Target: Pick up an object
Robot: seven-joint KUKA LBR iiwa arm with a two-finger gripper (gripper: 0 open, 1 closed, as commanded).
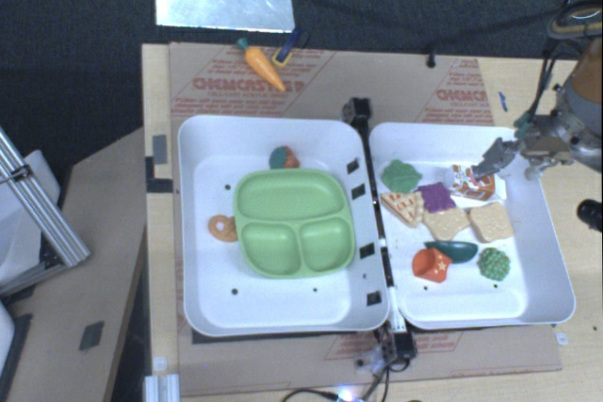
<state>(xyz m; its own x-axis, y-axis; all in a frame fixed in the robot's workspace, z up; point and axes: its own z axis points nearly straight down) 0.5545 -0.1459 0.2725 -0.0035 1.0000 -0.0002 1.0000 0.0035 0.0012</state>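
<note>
On my feed the arm point(577, 122) is a grey, rounded metal body with an orange-tan section above the wrist. A thin dark cable point(545, 80) runs down alongside it. I see the end effector point(492, 160) as a slim grey metal piece, narrowing toward its tip.

Right bin point(542, 292): food pieces packed in the middle, open floor left along its front and right edges. Left bin point(203, 202): centre taken by green divided plate point(290, 223), bare floor around it. Divider clips point(367, 249) between bins.
</note>
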